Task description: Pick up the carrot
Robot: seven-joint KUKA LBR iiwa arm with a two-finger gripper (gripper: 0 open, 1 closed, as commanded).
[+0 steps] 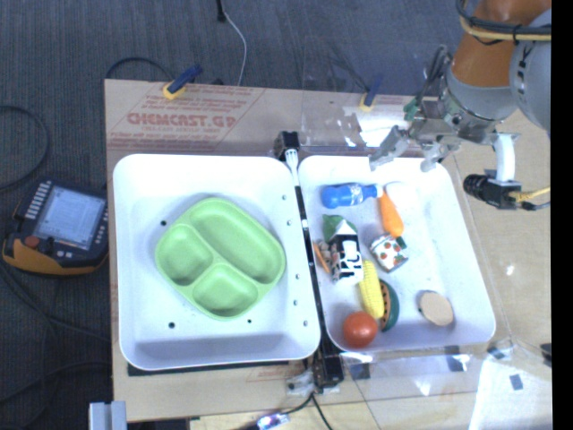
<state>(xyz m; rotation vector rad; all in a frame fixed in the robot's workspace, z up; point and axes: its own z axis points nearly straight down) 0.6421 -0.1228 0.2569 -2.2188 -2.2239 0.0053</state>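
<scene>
Two white bins side by side on table [134, 128]. Left bin [134, 267] holds green divided plate [220, 256]. Right bin [466, 267] holds carrot [391, 215], lying near bin's far end, just right of blue bottle [349, 194], just above small red-and-white dice-like block [389, 253]. Also there: corn cob [370, 285], tomato [360, 329], round tan piece [436, 308]. Tool [410, 153] hangs over far rim of right bin, fingers spread, nothing between them, apart from carrot. Handheld pendant [55, 227] on floor at left.
</scene>
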